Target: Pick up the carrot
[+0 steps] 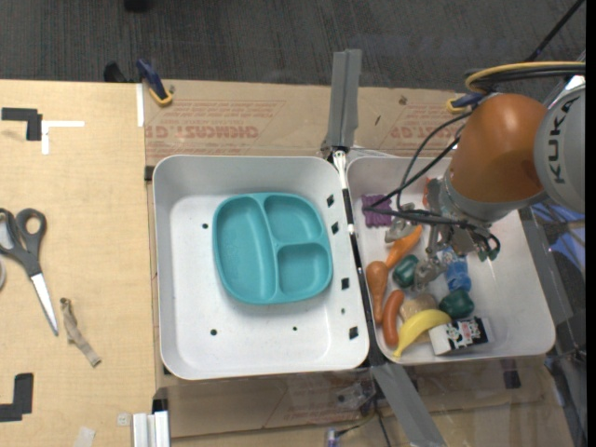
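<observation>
The carrot (404, 244), a small orange piece, lies tilted in the left part of the right bin (521, 333). My gripper (431, 266) hangs low over that bin, just to the right of the carrot and slightly nearer the front, among the toys. Nothing shows whether it touches the carrot. The wrist with its orange band (498, 152) stands above it and hides the bin's back right part.
Around the gripper lie a purple piece (375, 210), two orange-red pieces (375, 277) (392, 311), green pieces (406, 271) (456, 303), a blue piece (456, 274), a banana (419, 327) and a small box (463, 334). The left bin (177, 277) holds a teal divided plate (275, 247). Scissors (28, 250) lie far left.
</observation>
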{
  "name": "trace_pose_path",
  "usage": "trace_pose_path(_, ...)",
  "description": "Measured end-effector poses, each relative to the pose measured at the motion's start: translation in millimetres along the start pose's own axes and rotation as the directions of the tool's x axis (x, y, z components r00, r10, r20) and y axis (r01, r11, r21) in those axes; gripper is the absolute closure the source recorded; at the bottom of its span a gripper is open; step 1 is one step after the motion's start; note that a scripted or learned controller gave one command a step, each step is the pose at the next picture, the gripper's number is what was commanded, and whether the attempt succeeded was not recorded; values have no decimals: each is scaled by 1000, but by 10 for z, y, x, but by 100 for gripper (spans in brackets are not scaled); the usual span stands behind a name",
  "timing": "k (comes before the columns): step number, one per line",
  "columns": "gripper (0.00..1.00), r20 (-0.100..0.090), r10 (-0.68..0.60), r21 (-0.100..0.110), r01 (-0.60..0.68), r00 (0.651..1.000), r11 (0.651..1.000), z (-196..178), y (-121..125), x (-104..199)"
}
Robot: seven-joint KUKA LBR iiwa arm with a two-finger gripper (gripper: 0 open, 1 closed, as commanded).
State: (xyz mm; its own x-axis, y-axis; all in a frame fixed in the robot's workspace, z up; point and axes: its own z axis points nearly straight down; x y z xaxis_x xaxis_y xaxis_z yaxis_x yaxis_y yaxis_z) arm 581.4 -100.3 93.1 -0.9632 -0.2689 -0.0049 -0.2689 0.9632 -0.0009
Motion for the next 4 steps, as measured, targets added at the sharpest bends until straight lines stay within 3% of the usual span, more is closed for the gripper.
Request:
trace_pose_path(1, 0, -2, 58, -1, -58, 998, 998, 6, 37, 16)
trace_pose_path(2, 0, -2, -1, -1, 1, 1000, 1000, 6, 108, 85)
trace_pose_path(3, 0, 30, -133, 15, 132, 991, 991, -84, 163, 520)
trace_pose_path(4, 0, 0, 111, 0, -111, 994, 994, 0, 117, 86)
